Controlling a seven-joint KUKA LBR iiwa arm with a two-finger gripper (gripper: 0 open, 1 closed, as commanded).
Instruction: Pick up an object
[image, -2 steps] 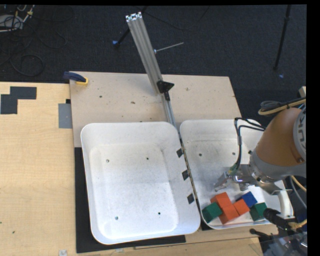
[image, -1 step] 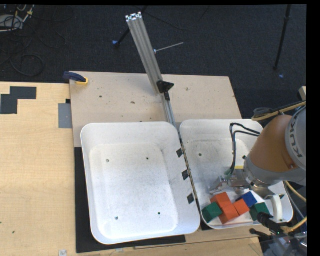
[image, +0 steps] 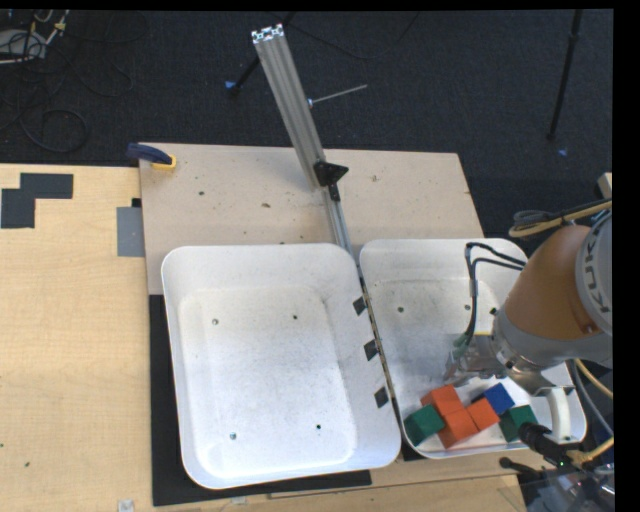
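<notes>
Blocks (image: 462, 412): orange, blue, green, clustered in right bin (image: 420, 290) corner | pincer (image: 470, 368): grip state cannot tell

The wooden bench (image: 400, 195) bears two white bins (image: 195, 300) side by side.

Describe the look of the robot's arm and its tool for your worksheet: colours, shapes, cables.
The arm is rounded and bulky, with a wide orange band under a grey shell. Thin dark cables loop from it over the right bin. The tool below is small, grey and metallic, too blurred for markings.
</notes>
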